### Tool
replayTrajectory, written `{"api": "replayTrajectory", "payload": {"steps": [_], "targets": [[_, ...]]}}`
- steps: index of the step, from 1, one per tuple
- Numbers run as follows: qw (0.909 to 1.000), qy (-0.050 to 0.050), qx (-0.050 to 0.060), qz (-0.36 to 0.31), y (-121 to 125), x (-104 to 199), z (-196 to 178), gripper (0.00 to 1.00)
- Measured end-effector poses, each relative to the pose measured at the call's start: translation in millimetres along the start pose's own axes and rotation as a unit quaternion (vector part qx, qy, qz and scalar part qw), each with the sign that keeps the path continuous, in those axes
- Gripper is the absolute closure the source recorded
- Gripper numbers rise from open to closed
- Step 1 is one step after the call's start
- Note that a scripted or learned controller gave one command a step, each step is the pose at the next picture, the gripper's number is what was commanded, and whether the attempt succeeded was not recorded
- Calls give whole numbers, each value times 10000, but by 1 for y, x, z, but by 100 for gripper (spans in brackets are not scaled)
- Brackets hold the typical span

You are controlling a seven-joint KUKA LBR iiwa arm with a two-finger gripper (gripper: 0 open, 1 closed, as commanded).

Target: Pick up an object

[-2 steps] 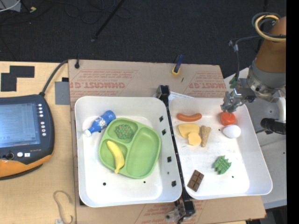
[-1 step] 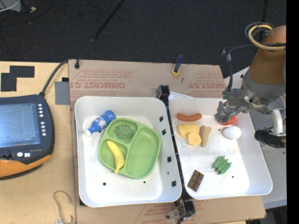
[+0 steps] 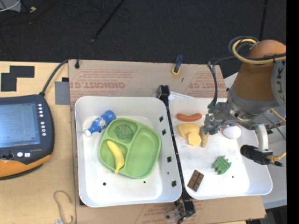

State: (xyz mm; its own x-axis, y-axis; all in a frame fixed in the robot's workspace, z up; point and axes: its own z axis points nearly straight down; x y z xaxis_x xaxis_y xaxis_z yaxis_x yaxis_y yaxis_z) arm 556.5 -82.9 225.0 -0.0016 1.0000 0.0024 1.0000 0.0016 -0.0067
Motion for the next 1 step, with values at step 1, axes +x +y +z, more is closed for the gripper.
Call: {"api": "replayTrajectory", "payload": {"steps": [1], "targets": [[10000, -1, 2, -1, -33, 47, 7, 100]]}}
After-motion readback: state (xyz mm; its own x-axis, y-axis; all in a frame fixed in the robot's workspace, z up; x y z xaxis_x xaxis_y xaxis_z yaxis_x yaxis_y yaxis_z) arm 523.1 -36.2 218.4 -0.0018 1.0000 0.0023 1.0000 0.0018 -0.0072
